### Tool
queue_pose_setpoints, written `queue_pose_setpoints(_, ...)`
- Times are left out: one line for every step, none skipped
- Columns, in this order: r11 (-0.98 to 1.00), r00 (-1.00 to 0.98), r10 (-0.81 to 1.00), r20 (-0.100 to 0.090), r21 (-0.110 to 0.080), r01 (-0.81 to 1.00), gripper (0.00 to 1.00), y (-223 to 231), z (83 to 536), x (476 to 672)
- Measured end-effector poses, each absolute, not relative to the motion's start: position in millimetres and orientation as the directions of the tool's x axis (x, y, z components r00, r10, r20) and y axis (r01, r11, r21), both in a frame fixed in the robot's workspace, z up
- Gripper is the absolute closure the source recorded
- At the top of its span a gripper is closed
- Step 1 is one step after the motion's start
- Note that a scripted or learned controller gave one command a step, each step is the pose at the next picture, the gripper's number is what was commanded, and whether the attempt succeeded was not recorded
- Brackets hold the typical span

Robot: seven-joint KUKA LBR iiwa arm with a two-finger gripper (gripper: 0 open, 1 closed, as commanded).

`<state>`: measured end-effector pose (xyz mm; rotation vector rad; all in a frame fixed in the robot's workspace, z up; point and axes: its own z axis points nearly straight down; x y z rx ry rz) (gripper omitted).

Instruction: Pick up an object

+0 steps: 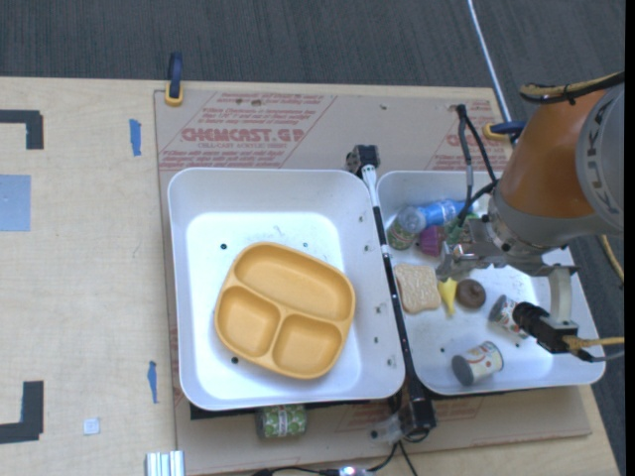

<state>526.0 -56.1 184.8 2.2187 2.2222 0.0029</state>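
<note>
Arm: grey with orange band, reaching in from the right over the right bin [437, 370]
Gripper [458, 256]: low among the objects – finger state cannot be told
Nearby objects: bread slice [418, 289], yellow piece [447, 296], brown round item [470, 294], blue bottle [434, 212]
Left bin [189, 266]: yellow divided plate [285, 309]

The light over my bench was even and fairly bright, seemingly from overhead. Shadows were soft and short, hugging the yellow plate [286, 310] and the small items beside me. The white bins [193, 266] looked almost washed out, though without hard glare. Fine detail was soft and grainy, and small objects blurred.
</note>
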Motion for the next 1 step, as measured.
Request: queue_pose_setpoints(0.000, 0.000, 1.000, 0.000, 0.000, 1.000, 1.00, -118.3, 163.7, 504.8)
